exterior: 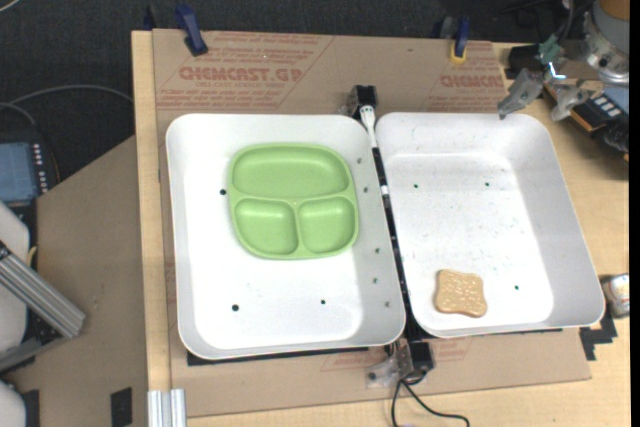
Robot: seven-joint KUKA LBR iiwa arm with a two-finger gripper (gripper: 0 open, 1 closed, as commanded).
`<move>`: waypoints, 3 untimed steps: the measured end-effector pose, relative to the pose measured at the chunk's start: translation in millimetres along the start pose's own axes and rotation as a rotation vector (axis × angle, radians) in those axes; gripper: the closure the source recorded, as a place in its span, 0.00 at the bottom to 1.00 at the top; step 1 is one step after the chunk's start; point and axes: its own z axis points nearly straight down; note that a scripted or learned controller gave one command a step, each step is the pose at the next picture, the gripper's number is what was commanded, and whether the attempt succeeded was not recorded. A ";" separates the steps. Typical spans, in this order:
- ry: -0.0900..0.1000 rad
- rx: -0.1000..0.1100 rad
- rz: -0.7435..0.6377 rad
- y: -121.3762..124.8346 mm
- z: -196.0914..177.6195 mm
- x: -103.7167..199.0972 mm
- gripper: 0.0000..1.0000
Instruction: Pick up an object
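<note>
A tan, toast-like flat piece lies in the right white bin, near its front edge. My gripper hangs at the far right corner of that bin, well away from the tan piece. Its two fingers stand apart with nothing between them, one fingertip over the bin's back rim. A green three-compartment plate rests in the left white bin, holding nothing.
The two bins meet along a black seam in the middle. Blue and yellow clamps hold the cardboard base at the back. Cables and a plug sit at the front edge between the bins.
</note>
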 end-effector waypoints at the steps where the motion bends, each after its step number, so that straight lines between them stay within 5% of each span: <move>1: -0.006 -0.023 -0.002 -96.7 -299.9 31.1 0.00; 2: 0.004 -0.001 -0.011 -164.4 -289.1 136.0 0.00; 3: 0.002 0.001 -0.009 -175.0 -287.8 203.5 0.00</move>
